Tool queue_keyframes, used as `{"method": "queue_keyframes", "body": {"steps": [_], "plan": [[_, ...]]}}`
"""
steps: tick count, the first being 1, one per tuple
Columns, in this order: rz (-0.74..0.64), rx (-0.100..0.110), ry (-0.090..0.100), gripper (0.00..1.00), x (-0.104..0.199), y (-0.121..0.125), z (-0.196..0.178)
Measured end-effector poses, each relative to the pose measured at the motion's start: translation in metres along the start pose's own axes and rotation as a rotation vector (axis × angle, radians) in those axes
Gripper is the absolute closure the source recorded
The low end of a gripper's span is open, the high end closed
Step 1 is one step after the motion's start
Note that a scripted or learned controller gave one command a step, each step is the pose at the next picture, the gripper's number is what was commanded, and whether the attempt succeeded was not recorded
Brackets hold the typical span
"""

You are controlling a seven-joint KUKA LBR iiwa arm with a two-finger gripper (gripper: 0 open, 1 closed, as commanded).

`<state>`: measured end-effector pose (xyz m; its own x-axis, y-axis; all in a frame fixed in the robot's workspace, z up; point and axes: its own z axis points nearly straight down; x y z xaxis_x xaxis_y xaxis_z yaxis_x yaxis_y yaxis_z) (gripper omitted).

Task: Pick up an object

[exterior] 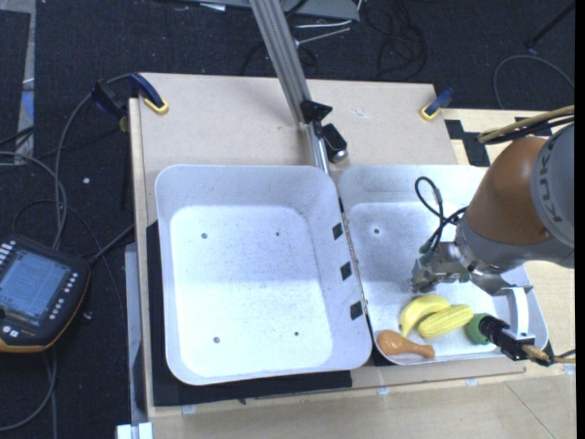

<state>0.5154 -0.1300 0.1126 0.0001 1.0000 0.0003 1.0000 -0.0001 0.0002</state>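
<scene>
gripper (430, 275) just above banana (419, 310), corn (445, 320), orange gourd (405, 344) beside

Dark carpet floor (73, 26), loose cables (55, 199), tan wooden bench (228, 117).

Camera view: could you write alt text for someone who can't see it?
A grey and orange robot arm lowers its end effector into the right white bin, just above a banana, corn cob and orange toy. Beside it sits the left bin.

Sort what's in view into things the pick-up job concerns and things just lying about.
Job:
tool
curved yellow toy banana
yellow corn cob
orange pear-shaped gourd
small green object
right white bin

Lying about:
left white bin
handheld control pendant
blue-and-yellow clamps
</scene>
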Motion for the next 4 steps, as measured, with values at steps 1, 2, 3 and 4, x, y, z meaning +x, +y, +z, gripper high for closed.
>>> {"method": "queue_keyframes", "body": {"steps": [1,2,3,4], "plan": [[-0.001,-0.005,-0.001,1.00,-0.001,0.000,-0.062],[-0.001,-0.004,-0.001,1.00,0.000,-0.005,-0.107],[0.000,0.001,0.000,1.00,0.000,-0.005,-0.107],[-0.006,0.000,0.001,1.00,0.057,0.019,-0.113]]}}
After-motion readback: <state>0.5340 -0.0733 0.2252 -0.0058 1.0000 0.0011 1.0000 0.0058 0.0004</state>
